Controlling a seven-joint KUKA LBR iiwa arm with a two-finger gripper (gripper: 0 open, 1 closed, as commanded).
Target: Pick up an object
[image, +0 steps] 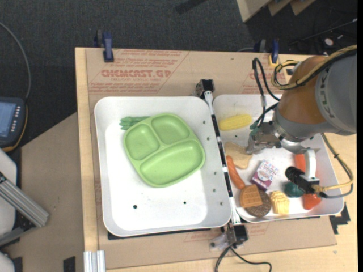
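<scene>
While no single object is named as the target, the likeliest candidates lie in the right shallow white plastic bin (334, 211), where a jumble of small toy foods sits: a yellow plastic corn cob (235, 122) near the far left corner, a long orange carrot (234, 173) along the left wall, a pale beige wedge-shaped piece (239, 161) just beside it, a small purple-and-white packet (264, 174) in the middle, a round brown cookie-like disc (254, 199) and a little yellow block (278, 202) toward the near rim, with dark green and red-orange pieces (302, 192) at the right. The pincer (256, 143) hangs low over the gap between the corn cob and the beige wedge, close to both; from here I cannot tell whether it is released or clenched, and nothing is visibly caught in it. The grey arm with its orange band (303, 103) reaches in from the right above that bin.

My read is that this is the approach or descent step, with no grasp yet confirmed. The next move seems to call for settling on one piece, probably the wedge or the corn cob, lining up squarely over it, and avoiding a nudge to its neighbours.

The left white bin (153, 214) holds a light green divided plastic plate (164, 149), well apart from the action. Both bins rest on the brown board-covered counter (85, 152).
</scene>
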